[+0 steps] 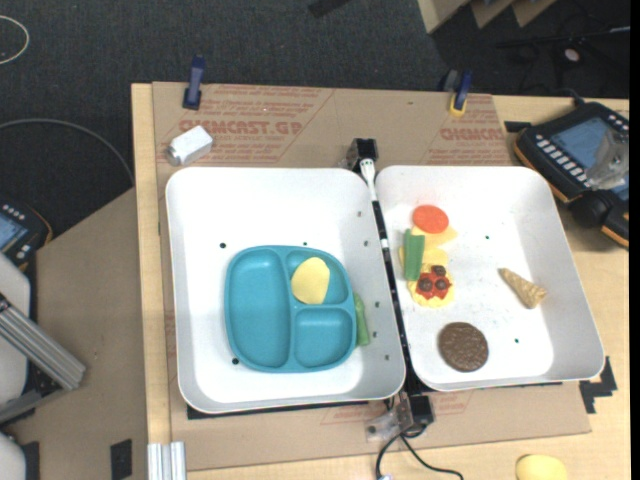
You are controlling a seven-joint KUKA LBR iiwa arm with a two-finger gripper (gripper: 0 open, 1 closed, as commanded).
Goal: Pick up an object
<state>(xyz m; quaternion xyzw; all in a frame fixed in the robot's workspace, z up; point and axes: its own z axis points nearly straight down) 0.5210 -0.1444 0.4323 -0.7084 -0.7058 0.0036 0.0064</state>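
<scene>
- Left bin (pixel 200 208): holds a teal divided tray (pixel 290 308), three compartments — one long at the left, two smaller at the right.
- Yellow oval piece (pixel 311 280) lies in the tray's upper right compartment. The other two compartments hold nothing I can see.
- Green sliver (pixel 361 320) sits just beside the tray's right edge, against the bin wall.
- Right bin (pixel 520 198): several toy food items, grouped toward its left half.
- Orange-red disc (pixel 431 219) near the top; below it a green stick (pixel 413 251), upright in the view, resting on a yellow piece (pixel 437 290).
- Dark red berry-like cluster (pixel 433 284) sits on that yellow piece.
- Brown round cookie-like disc (pixel 464 346) near the bin's front edge.
- Tan cone shape (pixel 523 287) lies apart, to the right of the cluster.
- Bench outside the bins: small white block (pixel 190 145) at upper left on the cardboard; yellow rounded object (pixel 541 467) at the lower right.
- Gripper: state cannot be told from this view.
</scene>
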